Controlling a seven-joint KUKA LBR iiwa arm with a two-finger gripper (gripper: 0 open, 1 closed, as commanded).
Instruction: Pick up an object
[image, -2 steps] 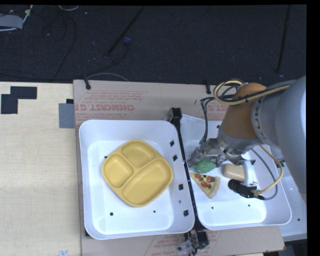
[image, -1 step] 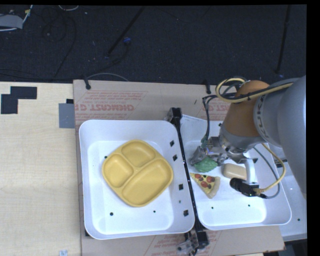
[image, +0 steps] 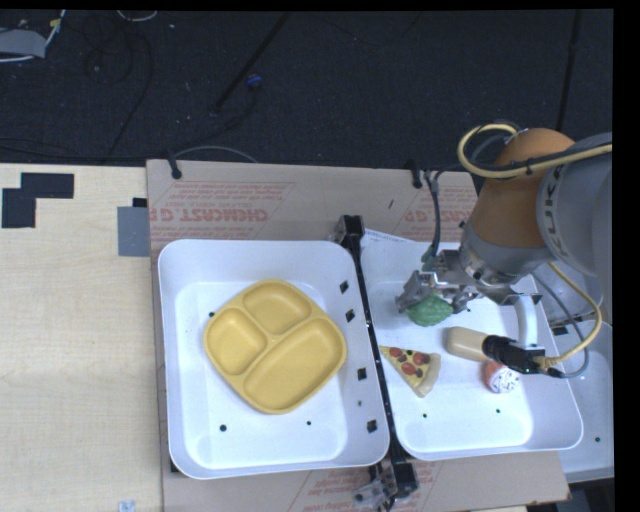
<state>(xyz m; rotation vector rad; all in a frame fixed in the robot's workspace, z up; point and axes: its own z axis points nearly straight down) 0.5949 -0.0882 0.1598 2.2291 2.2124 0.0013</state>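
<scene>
In the right bin, nearest us, lie a pizza slice toy and a red-and-white ball. A bit farther sits the green toy. The pincer is right on top of it, just on its far side. I cannot tell if its fingers are wide or narrow.

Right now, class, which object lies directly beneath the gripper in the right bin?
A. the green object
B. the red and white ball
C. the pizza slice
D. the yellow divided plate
A: the gripper sits just above the green object in the right bin, while the pizza slice lies lower and further left.
</scene>
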